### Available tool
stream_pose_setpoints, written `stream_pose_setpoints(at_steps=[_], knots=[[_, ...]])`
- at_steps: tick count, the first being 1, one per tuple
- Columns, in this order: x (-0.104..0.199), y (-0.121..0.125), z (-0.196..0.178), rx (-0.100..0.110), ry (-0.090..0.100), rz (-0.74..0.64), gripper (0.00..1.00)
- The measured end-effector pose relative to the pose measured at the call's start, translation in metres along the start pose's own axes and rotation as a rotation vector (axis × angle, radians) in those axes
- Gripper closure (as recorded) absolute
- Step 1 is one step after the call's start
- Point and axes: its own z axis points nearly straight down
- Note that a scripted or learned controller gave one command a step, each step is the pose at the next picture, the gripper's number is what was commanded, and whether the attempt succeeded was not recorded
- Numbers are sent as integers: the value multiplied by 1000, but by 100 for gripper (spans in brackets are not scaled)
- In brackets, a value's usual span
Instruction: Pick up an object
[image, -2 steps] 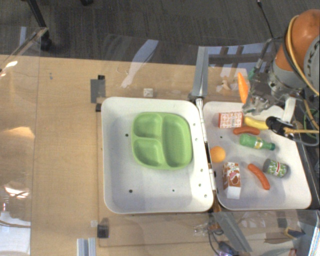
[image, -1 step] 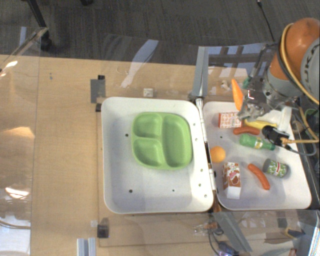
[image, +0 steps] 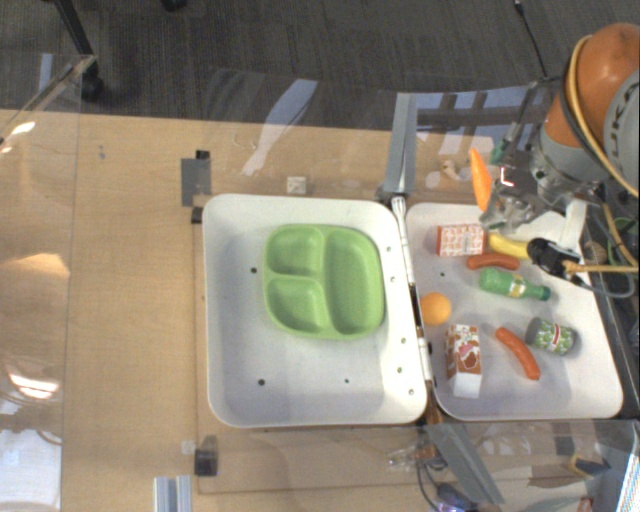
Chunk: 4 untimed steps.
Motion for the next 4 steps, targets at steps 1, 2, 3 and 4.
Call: stream_pose_setpoints(at_steps=[1, 2, 3, 4], knots=[[29, -4, 12, 0, 0, -288, 100], [37, 14, 11, -1, 0, -312, 100], [-9, 7, 13, -1, 0, -462, 100], [5, 17, -19, 0, -1, -302, 100]])
